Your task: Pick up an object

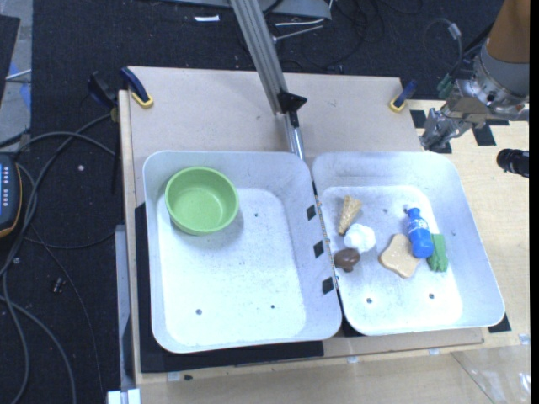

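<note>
Nearest cluster: your candidates lie in the right bin (472, 310), bunched toward its middle; nearest you are the tan bread-shaped piece (398, 257) and the brown lump (346, 259).
Just behind: the white ball (360, 237) touches the brown lump; the blue bottle (418, 232) lies beside the green piece (438, 253), which hugs its right side.
Farther in: the tan cone (348, 213) points its narrow end toward you, tilted slightly.
Bottle axis: it runs roughly near-to-far, so you would judge a grasp across its width the easier one.
Left bin (236, 310): it holds the green bowl (200, 200) in its far-left corner, well apart from the arm.
Direction to travel: the cluster lies toward you and to the left of the jaws (438, 133), which hover beyond the right bin's far-right corner, over the table (210, 108).
Jaws: nothing shows between them and they touch no object; you cannot tell how far open they are.
</note>
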Controlling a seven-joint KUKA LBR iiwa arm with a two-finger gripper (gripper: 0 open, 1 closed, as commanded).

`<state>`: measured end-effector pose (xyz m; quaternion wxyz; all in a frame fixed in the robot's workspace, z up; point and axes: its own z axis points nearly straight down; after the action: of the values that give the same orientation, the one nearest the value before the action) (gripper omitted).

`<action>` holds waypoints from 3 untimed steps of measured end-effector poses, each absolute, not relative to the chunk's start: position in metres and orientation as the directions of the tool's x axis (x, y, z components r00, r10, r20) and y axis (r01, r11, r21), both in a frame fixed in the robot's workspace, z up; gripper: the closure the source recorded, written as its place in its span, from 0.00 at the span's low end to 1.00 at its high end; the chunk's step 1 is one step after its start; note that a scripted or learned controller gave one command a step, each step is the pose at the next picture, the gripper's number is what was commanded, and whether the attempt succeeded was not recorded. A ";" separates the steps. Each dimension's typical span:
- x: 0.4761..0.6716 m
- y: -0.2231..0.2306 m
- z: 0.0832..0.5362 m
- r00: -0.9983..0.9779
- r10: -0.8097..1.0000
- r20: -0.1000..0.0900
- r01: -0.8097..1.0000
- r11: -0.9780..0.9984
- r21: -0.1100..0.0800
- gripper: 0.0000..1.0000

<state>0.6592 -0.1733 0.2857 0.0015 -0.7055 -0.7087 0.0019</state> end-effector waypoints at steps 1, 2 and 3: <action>0.659 -0.173 0.286 -0.004 1.000 -0.001 1.000 0.004 -0.005 0.00; 0.658 -0.177 0.219 -0.001 1.000 0.001 1.000 0.001 -0.011 0.00; 0.653 -0.174 0.151 -0.002 1.000 0.001 1.000 0.002 -0.011 0.00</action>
<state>0.6530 -0.1735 0.1514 0.0044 -0.7064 -0.7078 0.0035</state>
